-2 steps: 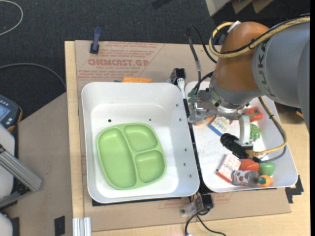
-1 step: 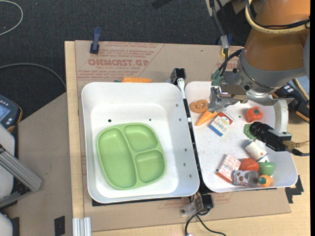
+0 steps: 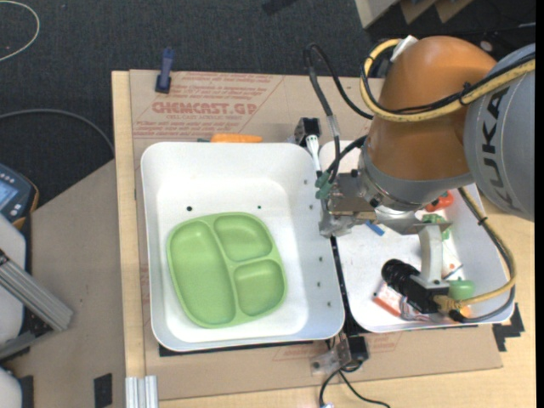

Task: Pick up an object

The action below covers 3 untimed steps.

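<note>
Brown cardboard (image 3: pixel 204 100) lines the bench under both bins. The likeliest object, a red packet (image 3: pixel 389 299), lies flat by the near rim of the right bin (image 3: pixel 365 253), half hidden, so its long axis only seems to run along that rim. The gripper (image 3: pixel 342 218) hangs over that bin's left wall, apart from the packet and probably lining up a descent, and I cannot tell if the claw is released or clenched. A green divided plate (image 3: pixel 223 266) sits in the left bin (image 3: pixel 170 177).
</note>
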Each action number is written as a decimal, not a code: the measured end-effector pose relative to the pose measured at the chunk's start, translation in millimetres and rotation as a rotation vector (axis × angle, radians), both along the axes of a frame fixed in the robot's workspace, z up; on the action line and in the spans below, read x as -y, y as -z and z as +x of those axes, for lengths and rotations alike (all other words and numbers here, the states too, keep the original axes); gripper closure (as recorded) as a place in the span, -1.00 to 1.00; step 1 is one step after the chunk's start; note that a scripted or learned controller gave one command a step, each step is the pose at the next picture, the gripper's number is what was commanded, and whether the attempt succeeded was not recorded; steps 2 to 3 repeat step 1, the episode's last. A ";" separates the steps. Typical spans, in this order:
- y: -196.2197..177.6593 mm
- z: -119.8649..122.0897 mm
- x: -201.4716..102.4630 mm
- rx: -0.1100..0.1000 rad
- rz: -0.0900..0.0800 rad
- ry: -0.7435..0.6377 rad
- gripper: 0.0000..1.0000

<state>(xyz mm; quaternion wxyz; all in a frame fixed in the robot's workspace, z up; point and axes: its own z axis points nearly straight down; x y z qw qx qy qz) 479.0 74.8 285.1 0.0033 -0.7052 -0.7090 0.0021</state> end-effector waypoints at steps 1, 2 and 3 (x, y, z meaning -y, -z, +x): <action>-142.5 2.3 -0.7 0.025 0.002 0.004 1.00; -142.5 2.3 -0.7 0.025 0.002 0.004 1.00; -142.5 2.3 -0.7 0.025 0.002 0.004 1.00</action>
